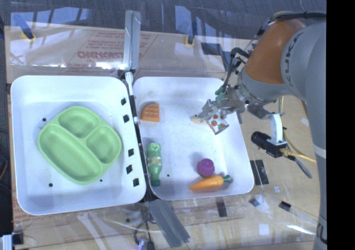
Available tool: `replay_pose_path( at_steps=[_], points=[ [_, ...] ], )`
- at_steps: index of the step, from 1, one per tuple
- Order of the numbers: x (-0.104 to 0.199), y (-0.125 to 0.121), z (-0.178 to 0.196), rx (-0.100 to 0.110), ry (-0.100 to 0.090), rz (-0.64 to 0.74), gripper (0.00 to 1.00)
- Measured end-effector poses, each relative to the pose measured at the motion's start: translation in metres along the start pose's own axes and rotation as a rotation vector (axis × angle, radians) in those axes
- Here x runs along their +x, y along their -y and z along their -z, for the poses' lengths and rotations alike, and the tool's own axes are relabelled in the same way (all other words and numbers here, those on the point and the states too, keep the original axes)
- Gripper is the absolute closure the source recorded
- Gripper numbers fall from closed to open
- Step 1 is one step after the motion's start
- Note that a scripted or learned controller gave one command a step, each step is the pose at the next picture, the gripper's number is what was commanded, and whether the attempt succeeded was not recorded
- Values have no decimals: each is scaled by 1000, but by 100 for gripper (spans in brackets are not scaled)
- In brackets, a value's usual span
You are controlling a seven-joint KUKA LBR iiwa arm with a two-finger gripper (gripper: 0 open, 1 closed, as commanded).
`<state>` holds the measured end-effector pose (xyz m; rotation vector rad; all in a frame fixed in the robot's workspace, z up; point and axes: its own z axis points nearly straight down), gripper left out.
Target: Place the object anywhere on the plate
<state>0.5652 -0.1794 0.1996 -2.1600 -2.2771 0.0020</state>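
Red-patterned small carton [218, 125] lies just under the claw [213, 111]; its grip state is unclear.

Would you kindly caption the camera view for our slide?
KUKA arm's claw hovers over the right bin of toy foods; the green plate waits in the left bin.

Sharing the right bin [183, 85]: waffle [150, 112], green bottle [153, 162], purple ball [206, 167] touching carrot [209, 183].
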Motion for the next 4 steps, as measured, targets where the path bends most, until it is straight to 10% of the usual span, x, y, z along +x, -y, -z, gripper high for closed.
replay_pose_path(
  at_steps=[2, 3, 4],
  points=[
    [176, -16, -9, 3, 0, 4, 100],
    [246, 33, -9, 2, 1, 149, 100],
    [246, 33, -9, 2, 2, 149, 0]
  ],
)
